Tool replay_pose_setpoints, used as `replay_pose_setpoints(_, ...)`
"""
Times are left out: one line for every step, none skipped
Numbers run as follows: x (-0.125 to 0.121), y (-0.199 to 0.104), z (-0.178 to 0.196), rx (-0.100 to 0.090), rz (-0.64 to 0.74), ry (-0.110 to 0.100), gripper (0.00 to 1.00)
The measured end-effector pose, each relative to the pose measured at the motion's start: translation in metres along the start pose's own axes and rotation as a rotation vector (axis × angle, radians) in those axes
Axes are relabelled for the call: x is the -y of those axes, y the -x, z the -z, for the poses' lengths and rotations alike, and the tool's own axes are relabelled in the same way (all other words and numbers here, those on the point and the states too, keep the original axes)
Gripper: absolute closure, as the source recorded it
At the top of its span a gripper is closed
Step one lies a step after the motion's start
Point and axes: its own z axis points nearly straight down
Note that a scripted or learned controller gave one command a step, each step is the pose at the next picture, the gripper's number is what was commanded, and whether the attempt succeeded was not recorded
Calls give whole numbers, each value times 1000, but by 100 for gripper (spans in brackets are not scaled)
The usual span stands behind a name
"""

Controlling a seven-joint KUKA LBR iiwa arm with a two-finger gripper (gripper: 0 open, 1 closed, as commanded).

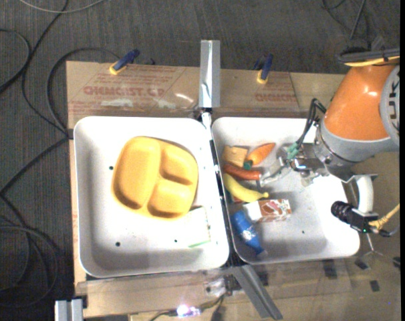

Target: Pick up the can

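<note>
While print blurs, carton (268,210) beside banana (244,189).

Light is even and fairly bright, seemingly from overhead. The two white bins (89,179) are nearly washed out, with soft shadows along their inner walls. A glare patch shines on the clear sheet (179,99) over the cardboard. The dark carpet (29,59) looks grainy, and fine detail is slightly soft.

A yellow plastic divided tray (156,177) lies in the left white bin (95,246). In the right white bin (323,239), the gripper (277,169) hovers beside a banana (244,189), carrot (259,153), small carton (269,210) and blue can (248,233) near its front edge.
</note>
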Motion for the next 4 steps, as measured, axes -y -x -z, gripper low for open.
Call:
replay_pose_setpoints(8, 4, -68, 1, -42, -1, 0)
replay_pose_setpoints(-33, 55, -119, 0, -290, -1, 0)
replay_pose_setpoints(-39, 57, -131, 7, -161, 10, 0)
replay_pose_setpoints(31, 42, -131, 4, -228, 19, 0)
